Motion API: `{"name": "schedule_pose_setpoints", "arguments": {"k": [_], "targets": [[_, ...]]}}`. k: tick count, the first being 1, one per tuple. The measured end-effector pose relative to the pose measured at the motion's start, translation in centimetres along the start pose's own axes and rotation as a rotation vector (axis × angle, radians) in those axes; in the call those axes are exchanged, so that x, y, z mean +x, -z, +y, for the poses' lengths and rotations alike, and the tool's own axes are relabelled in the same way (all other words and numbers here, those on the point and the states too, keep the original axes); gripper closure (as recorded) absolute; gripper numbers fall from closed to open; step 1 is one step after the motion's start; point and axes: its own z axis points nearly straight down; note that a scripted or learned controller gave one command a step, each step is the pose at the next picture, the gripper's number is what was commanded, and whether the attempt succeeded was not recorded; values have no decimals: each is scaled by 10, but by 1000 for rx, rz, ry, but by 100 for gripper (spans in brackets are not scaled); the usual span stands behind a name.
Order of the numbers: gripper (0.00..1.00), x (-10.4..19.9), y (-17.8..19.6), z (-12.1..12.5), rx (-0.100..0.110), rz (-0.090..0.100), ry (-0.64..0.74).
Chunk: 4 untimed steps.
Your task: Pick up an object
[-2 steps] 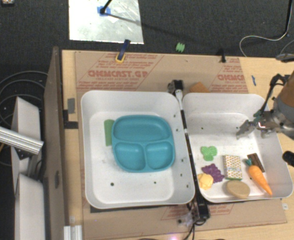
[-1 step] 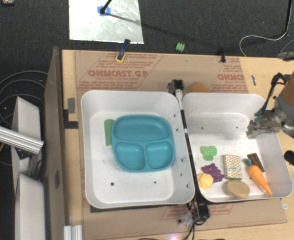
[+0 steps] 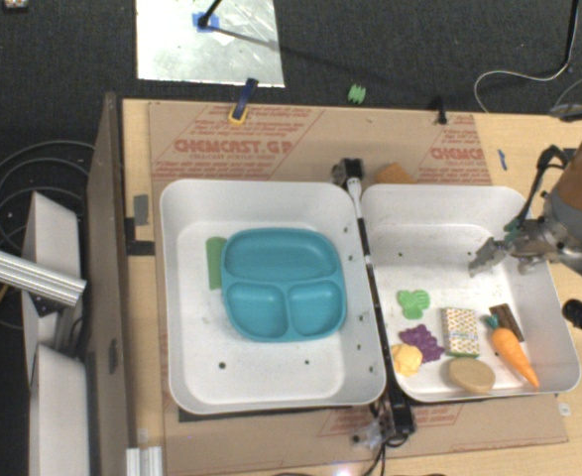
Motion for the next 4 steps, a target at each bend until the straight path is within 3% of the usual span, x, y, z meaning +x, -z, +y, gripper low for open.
{"name": "schedule_pose_setpoints", "arguments": {"k": [1,2,3,4], "targets": [[100,0,11,1,-4,-1,3],[0,0,11,1,-3,-1,3],[0,-7,-12,-58,8,4,-7],[100,-8,0,-55,2,1,-4]]}}
